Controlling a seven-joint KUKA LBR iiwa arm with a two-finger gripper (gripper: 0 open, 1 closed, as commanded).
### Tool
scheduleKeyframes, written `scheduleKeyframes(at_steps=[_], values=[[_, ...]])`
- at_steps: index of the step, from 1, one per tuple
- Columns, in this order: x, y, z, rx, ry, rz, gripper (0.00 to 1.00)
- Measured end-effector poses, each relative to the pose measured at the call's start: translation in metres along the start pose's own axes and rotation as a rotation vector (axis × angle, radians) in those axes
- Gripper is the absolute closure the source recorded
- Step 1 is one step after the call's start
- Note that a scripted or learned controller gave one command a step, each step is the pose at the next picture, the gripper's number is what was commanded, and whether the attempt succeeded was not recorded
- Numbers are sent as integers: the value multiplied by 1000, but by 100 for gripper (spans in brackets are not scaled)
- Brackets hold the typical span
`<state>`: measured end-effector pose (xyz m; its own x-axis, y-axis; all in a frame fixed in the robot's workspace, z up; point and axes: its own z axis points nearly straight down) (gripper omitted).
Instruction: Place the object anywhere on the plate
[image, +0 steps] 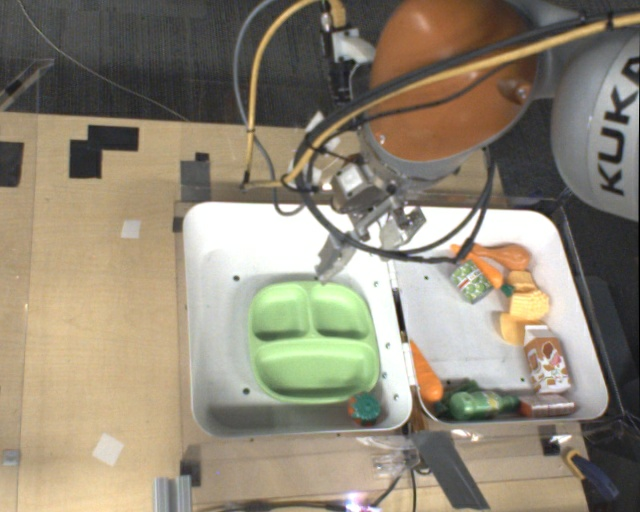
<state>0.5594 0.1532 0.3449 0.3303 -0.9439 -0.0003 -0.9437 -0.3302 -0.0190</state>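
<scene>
you are seeing the gripper (352, 243) hovering with fingers spread, pinching nothing; the green three-compartment plastic plate (313, 340) is lying just below it, and a small green-orange toy (365, 407) beyond.

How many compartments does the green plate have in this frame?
3. The green plate in the left bin has two small compartments side by side on its far half, and one wide compartment across its near half. None looks hidden by the arm.
</scene>
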Motion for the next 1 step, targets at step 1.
scheduleKeyframes(at_steps=[1], values=[[-46,49,120,-18,-7,-223,0]])
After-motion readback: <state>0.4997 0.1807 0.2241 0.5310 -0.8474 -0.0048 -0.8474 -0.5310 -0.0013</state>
